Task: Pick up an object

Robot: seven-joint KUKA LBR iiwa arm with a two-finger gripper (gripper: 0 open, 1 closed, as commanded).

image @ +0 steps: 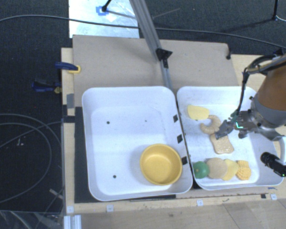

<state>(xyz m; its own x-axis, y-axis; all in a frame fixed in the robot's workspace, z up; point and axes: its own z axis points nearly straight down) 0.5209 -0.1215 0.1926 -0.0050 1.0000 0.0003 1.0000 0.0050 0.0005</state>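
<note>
- The arm (276,92) is reaching in from the right over the right bin (219,95), and its bulky orange-banded body is running off the right edge, so much of it is cut off.
- The pincer (224,130) is hanging low over the middle of the right bin, its dark fingers pointing left and down; whether they are spread or closed I cannot tell, since they are small and blurring into the items under them.
- A curled tan piece (209,126) is lying just left of the pincer tip, and a flat tan slab (223,146) is lying right below it; the fingers are overlapping the slab's upper end, but nothing is visibly sitting between them.
- A pale yellow flat piece (197,111) is resting near the bin's upper left part, apart from the pincer.
- Along the bin's near wall a row is sitting tightly together: a green round item (200,169), a beige round item (216,168), a yellow piece (231,169) and a yellow waffle-textured piece (243,170); they are touching or overlapping, so their outlines are hard to separate.
- In the left bin (124,104) a yellow bowl (160,163) is standing upright near the near right corner.
- A black part of the arm (275,163) is sticking out over the right bin's near right corner, covering part of the rim.
- Both bins are sitting side by side on the tan surface (190,56), and a grey pole (148,27) is slanting down across it to the gap between them.
</note>
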